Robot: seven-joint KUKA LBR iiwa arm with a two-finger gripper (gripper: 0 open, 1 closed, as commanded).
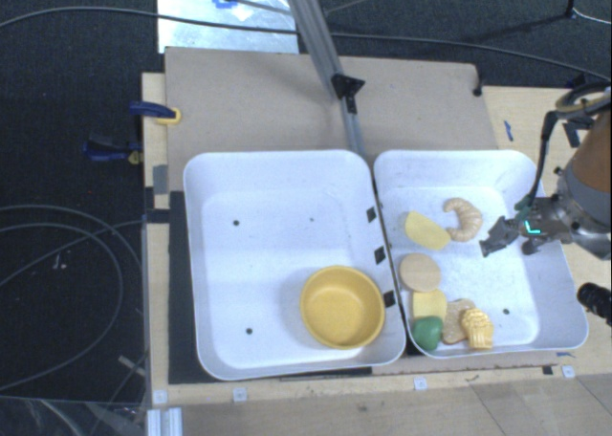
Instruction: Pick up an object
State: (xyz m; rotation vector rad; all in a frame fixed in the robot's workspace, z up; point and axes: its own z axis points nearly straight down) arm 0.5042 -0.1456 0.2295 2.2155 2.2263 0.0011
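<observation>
The end effector (504, 236) hovers over the right bin (550, 329), its dark fingers spread and holding nothing. Nearest it lies the croissant (465, 218), a little to its left — likely a light, rigid toy, best pinched across its curved middle. Beyond sit a yellow lemon-like piece (426, 231), a tan round disc (420, 272), a yellow block (429, 303), a green piece (427, 332) and a corn cob (476, 328). The arm reaches in from the right, wrist low and angled left. A yellow bowl (342, 305) sits in the left bin (220, 233).
</observation>
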